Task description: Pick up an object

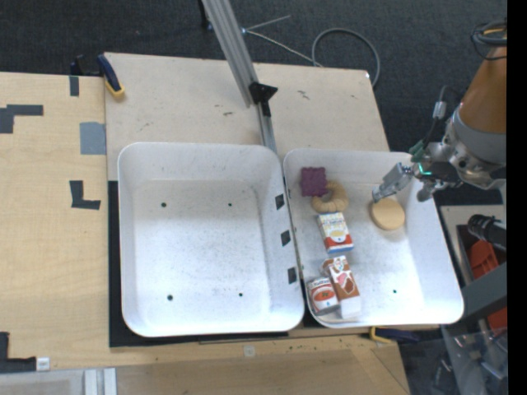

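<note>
Nearest the camera, at the front of the right bin, a small can lies touching a red-and-white carton; both look light and stiff, though the can's round side would likely slip between two fingers. Just behind them lies a second small carton, flat-sided and rigid, probably the easiest to squeeze across its narrow width. Further back a tan biscuit-like piece touches a purple block, which looks soft or foam-like and may give under pressure.

To the right, on open bin floor, sits a rounded tan lump, like a bread roll or a potato. It seems light, with a smooth domed top, so a grip should come low across its middle rather than on the crown, where it could squirt out.

The hand hangs just behind and above that lump, nothing seen between its fingers; whether they stand apart or together I cannot tell. The left bin sits alongside on the bench.
</note>
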Available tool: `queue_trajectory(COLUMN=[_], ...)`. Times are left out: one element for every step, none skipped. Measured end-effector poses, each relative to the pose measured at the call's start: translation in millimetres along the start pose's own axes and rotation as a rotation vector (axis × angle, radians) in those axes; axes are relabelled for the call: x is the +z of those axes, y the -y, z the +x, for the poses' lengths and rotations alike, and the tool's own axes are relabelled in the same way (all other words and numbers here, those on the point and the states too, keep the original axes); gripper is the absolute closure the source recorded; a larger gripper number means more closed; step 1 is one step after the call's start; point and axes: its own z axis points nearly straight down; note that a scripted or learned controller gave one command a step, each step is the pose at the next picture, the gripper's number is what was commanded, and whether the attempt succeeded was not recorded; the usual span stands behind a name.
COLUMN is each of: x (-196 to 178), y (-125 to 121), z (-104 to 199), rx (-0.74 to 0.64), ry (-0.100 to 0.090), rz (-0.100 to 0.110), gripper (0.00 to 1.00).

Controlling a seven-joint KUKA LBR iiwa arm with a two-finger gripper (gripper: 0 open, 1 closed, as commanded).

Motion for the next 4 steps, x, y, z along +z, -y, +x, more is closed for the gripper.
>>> queue_trajectory(x=[-3, 42, 100, 150], y=[-1, -5, 6, 1], z=[0, 4, 2, 11], rx=[-0.001, -0.001, 0.000, -0.001], ry=[0.001, 0.001, 0.000, 0.000], rz=[-0.005, 0.000, 0.002, 0.001], gripper=[0.00, 0.00, 0.00, 0.00])
